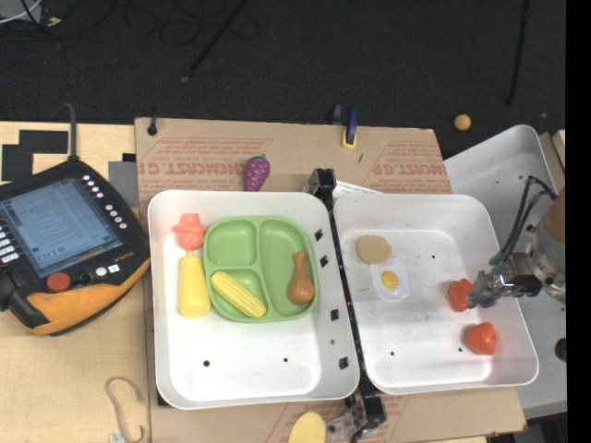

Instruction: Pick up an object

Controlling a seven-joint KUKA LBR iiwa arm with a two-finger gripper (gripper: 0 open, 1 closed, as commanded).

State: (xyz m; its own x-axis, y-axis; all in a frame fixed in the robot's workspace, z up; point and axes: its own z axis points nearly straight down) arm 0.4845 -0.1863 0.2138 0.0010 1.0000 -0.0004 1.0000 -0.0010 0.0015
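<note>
A wooden surface [74, 367] carries a cardboard sheet [397, 160] on which two white bins, left [240, 381] and right [443, 377], sit side by side, a purple toy grape bunch [257, 173] behind them. A teach pendant [65, 238] rests at the surface's left.

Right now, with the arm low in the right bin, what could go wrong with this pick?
The gripper sits right beside the small red round toy, so it may nudge it away rather than catch it. A second red round toy lies close below and could get bumped. Both lie near the right white bin's wall, cramping the approach.
</note>
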